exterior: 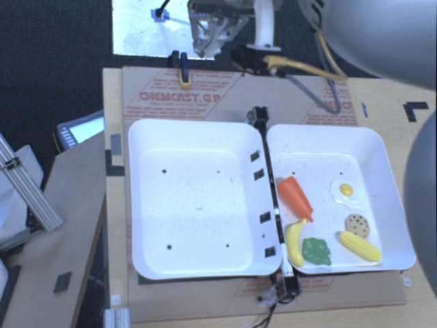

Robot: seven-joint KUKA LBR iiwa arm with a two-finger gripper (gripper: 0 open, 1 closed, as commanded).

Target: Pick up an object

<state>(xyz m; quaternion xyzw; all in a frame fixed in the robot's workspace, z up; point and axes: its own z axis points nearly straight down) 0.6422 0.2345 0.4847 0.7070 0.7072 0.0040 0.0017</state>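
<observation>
The right bin (369,145) holds several toy foods. An orange carrot (295,195) lies near its left wall, with a yellow banana (295,242) and a green leafy piece (316,251) below it. A fried egg (345,190), a brown cookie (356,225) and a yellow corn cob (360,246) lie to the right. My gripper (208,41) hangs high at the top of the view, beyond the bins' far edge, well away from all of them. Nothing shows between its fingers.
The left bin (147,142) stands beside the right one, joined by a black clip strip (263,176). A yellow clamp (184,70) sits on the cardboard sheet behind. The grey arm (382,12) fills the top right. A metal rail (24,183) lies at the left.
</observation>
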